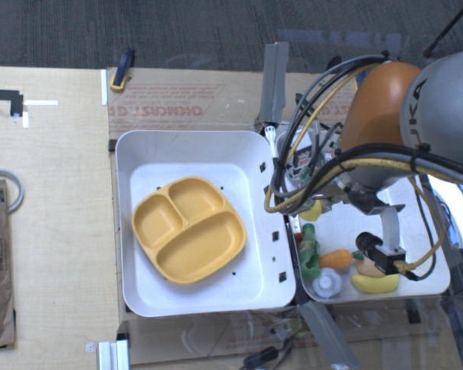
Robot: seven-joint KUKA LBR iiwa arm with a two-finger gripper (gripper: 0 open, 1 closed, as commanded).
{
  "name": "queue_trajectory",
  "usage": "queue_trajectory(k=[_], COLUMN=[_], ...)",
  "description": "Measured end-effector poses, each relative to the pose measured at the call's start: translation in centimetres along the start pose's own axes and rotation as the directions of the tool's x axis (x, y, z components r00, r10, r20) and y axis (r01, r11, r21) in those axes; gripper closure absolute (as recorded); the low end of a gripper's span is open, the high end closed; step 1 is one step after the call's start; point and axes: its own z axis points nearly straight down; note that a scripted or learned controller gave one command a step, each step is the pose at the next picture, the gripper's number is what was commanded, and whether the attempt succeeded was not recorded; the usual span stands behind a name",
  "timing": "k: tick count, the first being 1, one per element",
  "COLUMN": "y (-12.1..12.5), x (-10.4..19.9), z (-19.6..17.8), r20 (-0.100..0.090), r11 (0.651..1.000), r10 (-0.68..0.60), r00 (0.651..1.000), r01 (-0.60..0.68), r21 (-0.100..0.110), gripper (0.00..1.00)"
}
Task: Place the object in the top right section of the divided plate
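**Arm over right bin; plate not yet loaded**

1. Lower right of frame: the right bin (407, 206) holds the loose stock. A banana (374, 284) lies against the near wall, with a white cap (326, 284) to its left. An orange piece (337, 259) and a green bottle (307, 245) lie just behind these. All are crowded along the bin's left and near sides. In my judgement that leaves little room for a clean approach.

2. Mid right: the arm (440, 106) reaches in over this bin, and its cables hang across the wrist. The gripper (322, 199) sits low at the bin's upper left. The cables and wrist screen it, so I cannot tell how far open it is or whether it has hold of anything. A small yellow piece (313, 210) lies directly beneath it. This is probably the object, and it is in the right bin.

3. Centre: the left bin (139, 160) carries the plate (189, 228), which sits turned at an angle. Its top right section (194, 199) is bare, as are the other two sections. The placing step is not yet done.

4. Upper left: a blue-and-yellow tool (123, 68) lies on cardboard beyond the bins, well clear of the work.
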Motion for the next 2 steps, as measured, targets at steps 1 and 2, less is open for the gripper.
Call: queue_trajectory(k=[1,2], y=[-2.1,-3.4], x=[11.9,13.9], z=[-5.3,8.7], r20=[0.001,0.001], r11=[1.0,0.929], r10=[-0.008,-0.369], r00=[1.0,0.929], r01=[0.008,0.369], r21=[-0.001,-0.004], gripper=[1.0,1.0])
